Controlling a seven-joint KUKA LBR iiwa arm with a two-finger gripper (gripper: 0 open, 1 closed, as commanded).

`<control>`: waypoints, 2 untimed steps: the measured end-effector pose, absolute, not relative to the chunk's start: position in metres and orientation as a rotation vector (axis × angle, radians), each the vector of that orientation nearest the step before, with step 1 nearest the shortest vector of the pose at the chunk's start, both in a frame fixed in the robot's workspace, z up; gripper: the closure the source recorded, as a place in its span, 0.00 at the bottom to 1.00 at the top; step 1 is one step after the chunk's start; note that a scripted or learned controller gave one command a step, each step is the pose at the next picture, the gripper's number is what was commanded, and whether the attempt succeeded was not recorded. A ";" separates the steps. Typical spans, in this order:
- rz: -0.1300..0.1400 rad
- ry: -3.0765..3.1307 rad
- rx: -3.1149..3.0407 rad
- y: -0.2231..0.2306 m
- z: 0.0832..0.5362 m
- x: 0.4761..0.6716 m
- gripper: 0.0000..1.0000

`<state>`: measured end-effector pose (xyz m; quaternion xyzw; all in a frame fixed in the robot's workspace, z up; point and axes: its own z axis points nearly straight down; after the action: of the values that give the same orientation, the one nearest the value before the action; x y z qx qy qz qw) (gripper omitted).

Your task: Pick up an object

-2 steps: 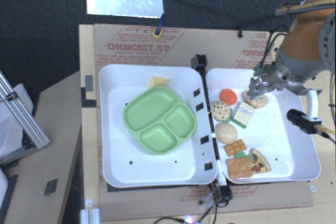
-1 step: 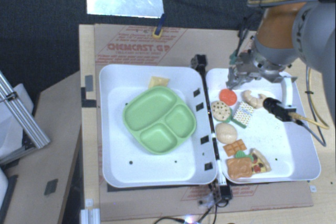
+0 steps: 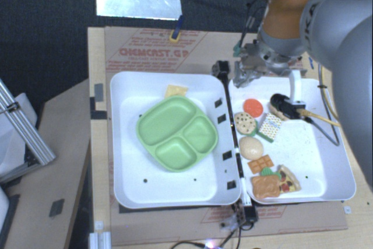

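Two white bins (image 3: pixel 128 183), one green plate (image 3: pixel 176 133), one yellow wedge (image 3: pixel 176 91), about seven toy foods (image 3: pixel 252 147)

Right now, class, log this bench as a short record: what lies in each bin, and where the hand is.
left bin: green divided plate, small yellow piece beyond it
right bin: red disc, spotted cookie, pale egg shape, waffle square, pizza slice
hand: over the right bin's far left corner

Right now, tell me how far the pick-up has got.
Done: nothing looks lifted; the red slice, cookie and pizza slice lie in the right bin. In hand: the claw hangs over that bin's upper left corner in the view. Left: grasping one piece and raising it.
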<state>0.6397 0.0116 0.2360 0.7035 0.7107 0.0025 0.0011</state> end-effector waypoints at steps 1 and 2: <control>0.001 2.228 2.214 0.024 0.224 0.638 1.00; 0.002 2.220 2.219 0.009 0.222 0.652 1.00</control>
<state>0.6517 0.0094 0.2221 0.7071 0.7071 0.0006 0.0014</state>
